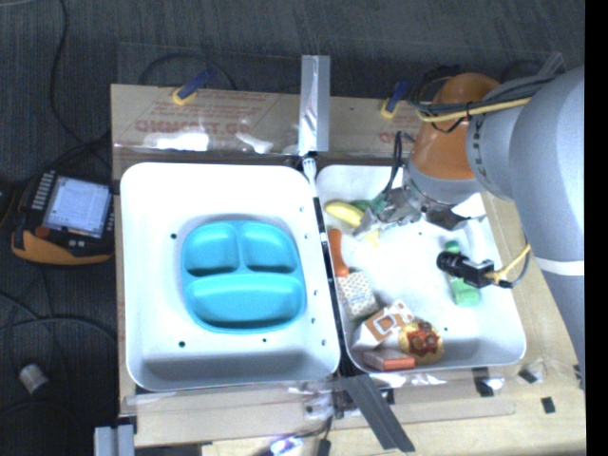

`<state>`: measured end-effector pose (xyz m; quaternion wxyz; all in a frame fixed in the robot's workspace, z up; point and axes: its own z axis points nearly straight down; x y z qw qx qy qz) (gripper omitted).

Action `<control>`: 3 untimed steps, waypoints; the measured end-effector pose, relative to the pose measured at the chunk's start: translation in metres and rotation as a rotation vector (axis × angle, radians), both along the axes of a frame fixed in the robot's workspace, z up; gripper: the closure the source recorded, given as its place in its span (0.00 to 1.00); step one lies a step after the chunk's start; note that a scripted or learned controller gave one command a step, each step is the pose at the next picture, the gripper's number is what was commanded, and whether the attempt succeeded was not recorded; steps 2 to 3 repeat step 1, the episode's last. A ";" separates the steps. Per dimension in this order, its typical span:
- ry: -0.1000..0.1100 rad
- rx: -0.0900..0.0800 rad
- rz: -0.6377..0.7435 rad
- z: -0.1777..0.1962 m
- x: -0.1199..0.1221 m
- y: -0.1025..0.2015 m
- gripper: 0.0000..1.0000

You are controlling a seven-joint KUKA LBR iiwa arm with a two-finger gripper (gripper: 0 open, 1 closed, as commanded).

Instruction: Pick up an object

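My gripper [388, 207] hangs low over the back left part of the right bin [503, 335], under the orange band [446, 150] of the arm. A yellow banana [344, 214] lies just left of it, close to or touching it; which, I cannot tell. Further forward along the bin's left wall lie an orange stick-shaped item [336, 253] and a checkered block [356, 293]. At the front sit a white-and-orange box [384, 323], a dark red-and-yellow lump [422, 341] and a red piece [392, 360]. A green object [465, 294] rests at the right.
The left bin [152, 207] holds a blue divided tray [245, 274]. A black part on a yellow cable [463, 264] sits over the right bin near the green object. The grey arm [541, 160] covers the bin's back right corner. A metal post [313, 103] stands behind the bins.
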<state>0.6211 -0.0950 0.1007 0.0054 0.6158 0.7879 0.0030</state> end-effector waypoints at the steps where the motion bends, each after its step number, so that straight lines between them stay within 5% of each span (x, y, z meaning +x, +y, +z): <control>1: 0.012 -0.001 0.128 0.099 0.047 0.058 1.00; 3: 0.012 -0.001 0.128 0.099 0.047 0.058 1.00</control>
